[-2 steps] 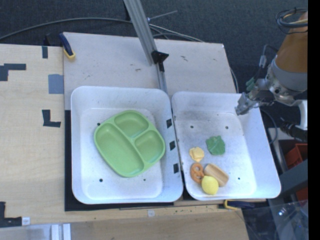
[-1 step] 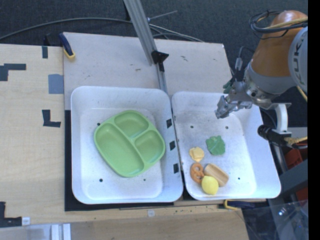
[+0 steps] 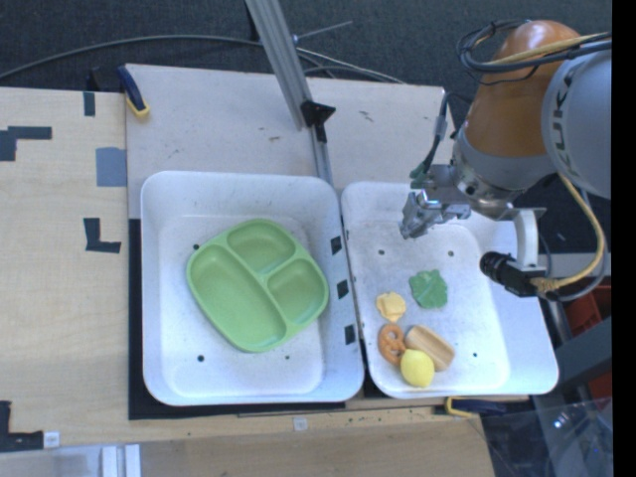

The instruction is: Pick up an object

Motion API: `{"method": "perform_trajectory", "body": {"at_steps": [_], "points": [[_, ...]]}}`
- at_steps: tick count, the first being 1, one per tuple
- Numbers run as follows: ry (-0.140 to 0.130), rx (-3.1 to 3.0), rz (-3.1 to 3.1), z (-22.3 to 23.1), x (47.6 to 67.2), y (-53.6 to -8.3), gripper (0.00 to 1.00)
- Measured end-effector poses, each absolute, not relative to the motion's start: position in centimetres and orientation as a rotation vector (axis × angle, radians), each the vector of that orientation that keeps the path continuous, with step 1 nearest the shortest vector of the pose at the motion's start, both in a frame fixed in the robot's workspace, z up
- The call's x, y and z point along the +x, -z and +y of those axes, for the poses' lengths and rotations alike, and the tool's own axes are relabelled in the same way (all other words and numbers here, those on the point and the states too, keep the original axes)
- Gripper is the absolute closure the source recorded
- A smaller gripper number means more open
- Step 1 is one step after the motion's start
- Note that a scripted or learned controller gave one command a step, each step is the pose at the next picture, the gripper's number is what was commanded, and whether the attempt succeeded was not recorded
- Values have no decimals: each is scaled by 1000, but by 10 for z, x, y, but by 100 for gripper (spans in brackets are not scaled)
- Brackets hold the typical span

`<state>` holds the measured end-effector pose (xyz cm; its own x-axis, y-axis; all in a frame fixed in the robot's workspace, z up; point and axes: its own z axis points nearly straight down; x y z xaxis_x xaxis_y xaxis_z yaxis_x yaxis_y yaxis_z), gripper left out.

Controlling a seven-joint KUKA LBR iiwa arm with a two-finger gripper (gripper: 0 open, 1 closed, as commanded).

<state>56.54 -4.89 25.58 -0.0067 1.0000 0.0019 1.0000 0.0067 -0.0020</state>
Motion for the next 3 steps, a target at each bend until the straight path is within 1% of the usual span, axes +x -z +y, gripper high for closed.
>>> {"method": "perform_trajectory", "body": {"at_steps": [1,2,3], "points": [[-2,-2213,-2226,-5,556,-250,100],[-1,-2210,-2228,50,548,-253,100],[-5,-2212,-2227,99,551,-236,100]]}}
